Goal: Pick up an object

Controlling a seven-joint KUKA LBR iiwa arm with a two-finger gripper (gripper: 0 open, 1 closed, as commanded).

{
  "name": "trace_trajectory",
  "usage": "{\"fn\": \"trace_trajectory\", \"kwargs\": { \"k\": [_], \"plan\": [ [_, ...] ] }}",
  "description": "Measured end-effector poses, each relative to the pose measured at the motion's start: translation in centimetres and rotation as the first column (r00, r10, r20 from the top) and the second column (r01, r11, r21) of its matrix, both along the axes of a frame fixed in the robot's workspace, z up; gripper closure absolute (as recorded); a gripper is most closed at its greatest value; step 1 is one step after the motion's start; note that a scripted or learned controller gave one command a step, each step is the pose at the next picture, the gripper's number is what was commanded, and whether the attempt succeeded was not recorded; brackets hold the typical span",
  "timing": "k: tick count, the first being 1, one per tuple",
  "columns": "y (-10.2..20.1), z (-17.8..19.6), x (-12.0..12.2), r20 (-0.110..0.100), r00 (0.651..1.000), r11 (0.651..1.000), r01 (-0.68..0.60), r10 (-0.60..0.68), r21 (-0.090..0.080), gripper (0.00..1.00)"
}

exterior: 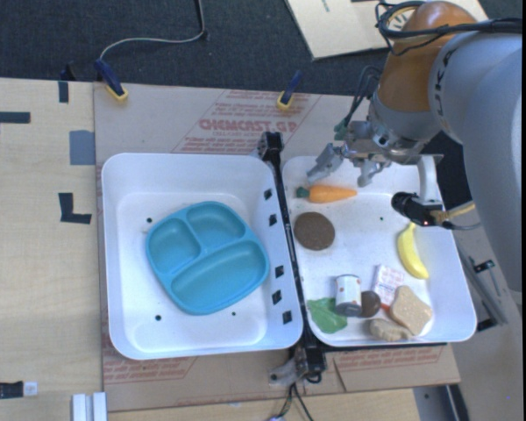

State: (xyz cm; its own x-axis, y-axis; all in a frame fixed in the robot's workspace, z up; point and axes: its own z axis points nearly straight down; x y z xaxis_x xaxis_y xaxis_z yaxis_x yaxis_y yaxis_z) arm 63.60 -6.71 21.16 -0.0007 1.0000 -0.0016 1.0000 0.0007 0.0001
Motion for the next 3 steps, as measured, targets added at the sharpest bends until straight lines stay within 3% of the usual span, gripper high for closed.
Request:
{"fn": "trace_trajectory", "kwargs": {
  "k": [1,2,3],
  "plan": [
    [-4.3,-11.5,3.1,0.004,1.0,1.0,-0.001,0.001,-0.001,0.0],
    [-3.1,-12.2,3.4,0.007,1.0,1.0,0.001,-0.001,-0.005,0.0],
    [-3.0,-11.0,3.4,-0.002,1.0,1.0,0.004,-0.004,0.001,1.0]
  ]
}}
